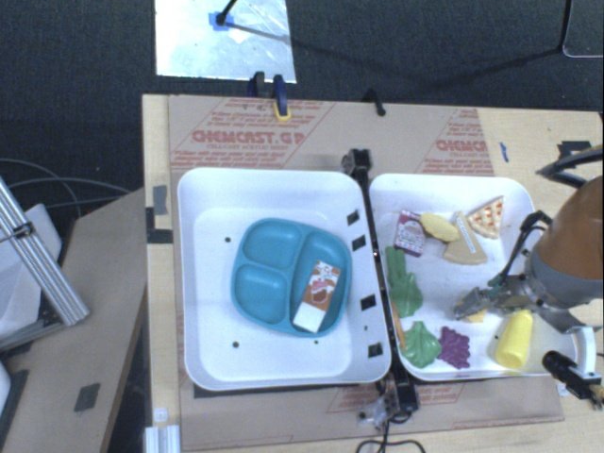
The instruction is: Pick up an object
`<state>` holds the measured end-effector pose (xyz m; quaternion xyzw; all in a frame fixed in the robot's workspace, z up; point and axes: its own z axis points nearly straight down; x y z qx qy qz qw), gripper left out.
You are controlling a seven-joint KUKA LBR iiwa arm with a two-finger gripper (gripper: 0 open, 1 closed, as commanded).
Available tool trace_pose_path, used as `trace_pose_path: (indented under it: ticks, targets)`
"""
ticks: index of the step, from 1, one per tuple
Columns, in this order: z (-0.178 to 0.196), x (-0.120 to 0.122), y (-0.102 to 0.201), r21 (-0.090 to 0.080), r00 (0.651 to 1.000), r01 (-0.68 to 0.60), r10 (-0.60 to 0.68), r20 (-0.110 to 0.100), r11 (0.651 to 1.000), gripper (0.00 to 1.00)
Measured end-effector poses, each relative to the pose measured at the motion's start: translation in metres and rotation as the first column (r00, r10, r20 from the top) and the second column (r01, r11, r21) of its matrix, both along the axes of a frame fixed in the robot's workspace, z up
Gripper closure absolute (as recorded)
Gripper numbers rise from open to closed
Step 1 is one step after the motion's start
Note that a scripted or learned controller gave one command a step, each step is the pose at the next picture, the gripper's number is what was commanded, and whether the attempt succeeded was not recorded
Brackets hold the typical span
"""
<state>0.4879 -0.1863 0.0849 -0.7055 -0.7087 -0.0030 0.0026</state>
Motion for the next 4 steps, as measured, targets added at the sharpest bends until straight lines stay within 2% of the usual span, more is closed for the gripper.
trace_pose_path:
  ticks: [1,3,4]
  targets:
    - [0.000,0.002,-0.009,0.017,1.000,-0.007,0.007,-0.005,1.000,0.00]
    - [0.000,0.002,-0.009,0.017,1.000,-0.007,0.007,-0.004,1.000,0.00]
    - [0.029,0.000,-0.018,-0.006,1.000,-0.002,0.002,0.003,1.000,0.00]
